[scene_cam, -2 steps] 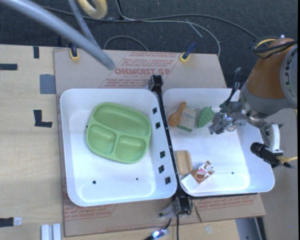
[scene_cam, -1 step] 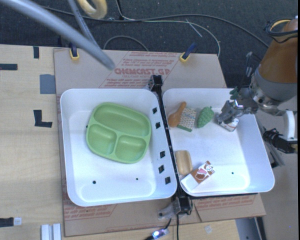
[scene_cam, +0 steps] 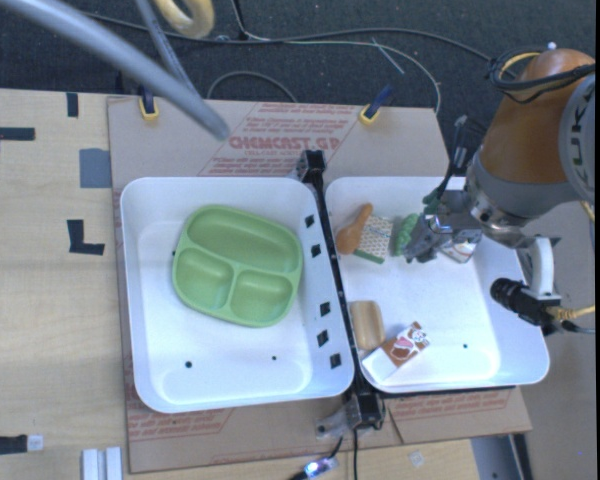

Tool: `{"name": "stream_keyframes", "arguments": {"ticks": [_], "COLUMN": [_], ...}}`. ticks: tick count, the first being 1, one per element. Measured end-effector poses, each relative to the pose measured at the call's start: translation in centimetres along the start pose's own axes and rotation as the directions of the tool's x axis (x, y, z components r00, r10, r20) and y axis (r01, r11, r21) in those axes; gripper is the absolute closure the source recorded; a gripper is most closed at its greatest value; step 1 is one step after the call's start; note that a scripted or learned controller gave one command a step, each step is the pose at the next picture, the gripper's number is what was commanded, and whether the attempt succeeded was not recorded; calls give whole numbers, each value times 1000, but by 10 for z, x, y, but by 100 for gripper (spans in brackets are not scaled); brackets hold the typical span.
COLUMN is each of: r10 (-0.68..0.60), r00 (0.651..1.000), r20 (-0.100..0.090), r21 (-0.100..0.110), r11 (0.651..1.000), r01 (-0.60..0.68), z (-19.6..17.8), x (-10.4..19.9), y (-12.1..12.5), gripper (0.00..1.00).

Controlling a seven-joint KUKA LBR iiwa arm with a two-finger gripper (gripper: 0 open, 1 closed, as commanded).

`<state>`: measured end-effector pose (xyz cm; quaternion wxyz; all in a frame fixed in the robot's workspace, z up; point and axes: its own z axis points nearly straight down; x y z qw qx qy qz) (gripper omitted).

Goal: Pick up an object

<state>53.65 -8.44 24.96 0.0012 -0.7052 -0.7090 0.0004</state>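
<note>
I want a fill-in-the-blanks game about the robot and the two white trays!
1. The green divided plastic plate lies in the ____ white bin.
2. The plate has ____ compartments.
3. The grey arm's gripper is over the ____ white bin.
4. The tan bread-like block lies next to the small red-and-white ____.

Missing words: left; three; right; packet

A wooden bench (scene_cam: 40, 268) carries a cardboard sheet (scene_cam: 280, 133); two white bins (scene_cam: 145, 358) (scene_cam: 510, 353) sit side by side on it.
</note>
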Motion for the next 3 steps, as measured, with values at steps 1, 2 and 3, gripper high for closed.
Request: {"name": "stream_keyframes", "arguments": {"ticks": [1,2,3], "r10": [-2,-2,-2], "r00": [1000,1000,1000], "r20": [-1,0,0], "r21": [-1,0,2], "r11": [1000,1000,1000], "r01": [2,2,2], "z": [-3,2,15], "x": [53,114,172], "y": [-2,-7,-11], "gripper": [100,100,100]}}
